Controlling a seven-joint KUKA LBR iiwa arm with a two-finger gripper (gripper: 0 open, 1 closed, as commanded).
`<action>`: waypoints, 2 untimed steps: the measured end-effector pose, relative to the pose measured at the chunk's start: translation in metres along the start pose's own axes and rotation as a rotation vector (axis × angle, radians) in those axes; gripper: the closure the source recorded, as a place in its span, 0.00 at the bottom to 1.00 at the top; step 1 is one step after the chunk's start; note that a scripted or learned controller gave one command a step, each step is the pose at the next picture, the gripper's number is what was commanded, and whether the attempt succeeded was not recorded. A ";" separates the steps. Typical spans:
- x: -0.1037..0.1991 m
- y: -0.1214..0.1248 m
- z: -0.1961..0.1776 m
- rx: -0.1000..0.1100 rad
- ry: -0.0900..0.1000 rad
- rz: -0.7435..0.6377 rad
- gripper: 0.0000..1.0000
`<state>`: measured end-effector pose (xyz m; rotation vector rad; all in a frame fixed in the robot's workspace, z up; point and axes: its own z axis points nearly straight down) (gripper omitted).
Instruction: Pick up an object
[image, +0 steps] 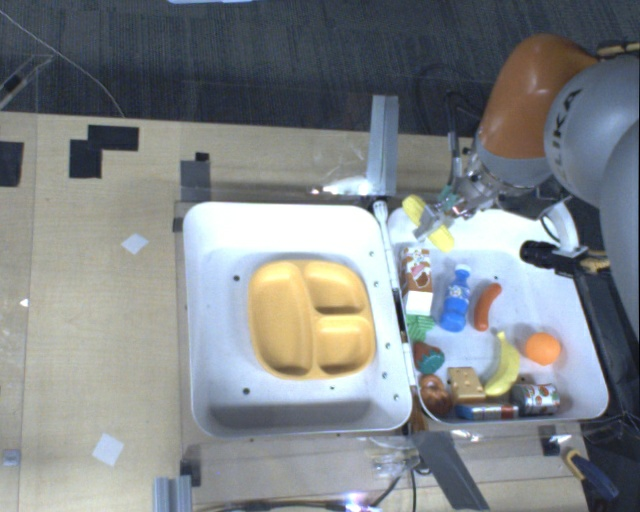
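Arm reaching over the right bin's twelve o'clock edge

From the overhead camera, the gripper (447, 213) is hovering at the right bin's (590, 375) eleven o'clock corner; its jaws are closing on a yellow object (428, 224), lifted above the bin floor. A blue bottle (456, 298), red sausage (485, 305), banana (503, 367) and orange (542, 348) are lying toward five o'clock; the left bin (215, 300) is holding a yellow tray (310, 318).
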<state>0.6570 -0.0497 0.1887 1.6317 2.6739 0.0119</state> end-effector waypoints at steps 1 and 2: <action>0.040 0.037 -0.062 0.001 0.000 -0.308 1.00; 0.072 -0.020 -0.011 0.009 0.003 0.081 1.00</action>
